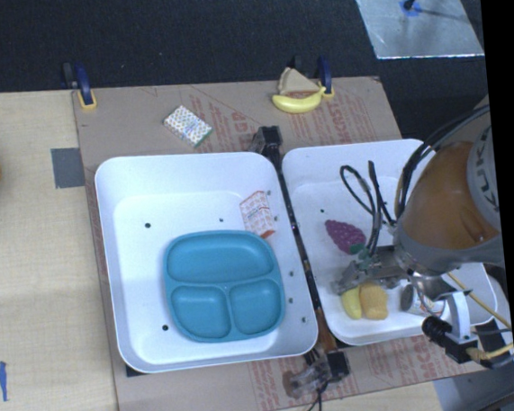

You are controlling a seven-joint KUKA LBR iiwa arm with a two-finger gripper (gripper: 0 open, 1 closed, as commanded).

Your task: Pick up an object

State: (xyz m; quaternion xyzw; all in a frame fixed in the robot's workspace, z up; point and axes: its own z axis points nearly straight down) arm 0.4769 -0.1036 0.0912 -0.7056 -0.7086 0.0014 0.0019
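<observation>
Two yellow pieces (pixel 364 302) lie at the right bin's (pixel 326 171) near edge, just under the gripper (pixel 369 275); whether its fingers are parted or grasping cannot be told. Grapes (pixel 344 233) sit just beyond. Farther left, a blue tray (pixel 224 283) occupies the left bin (pixel 131 257).

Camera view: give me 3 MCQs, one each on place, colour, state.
1. Where is the blue tray?
A. left bin
B. right bin
C. on the cardboard

2. What colour is the grape bunch?
A. green
B. purple
C. red

3. How does the banana lie?
A. inside the right bin
B. under the pincer
C. outside both bins, on the cardboard behind them

Key:
1 A, the tray sits in the left bin.
2 B, the bunch in the right bin is purple.
3 C, it lies beyond the bins' far rims, while the pincer is over the right bin near two yellow items.
</observation>
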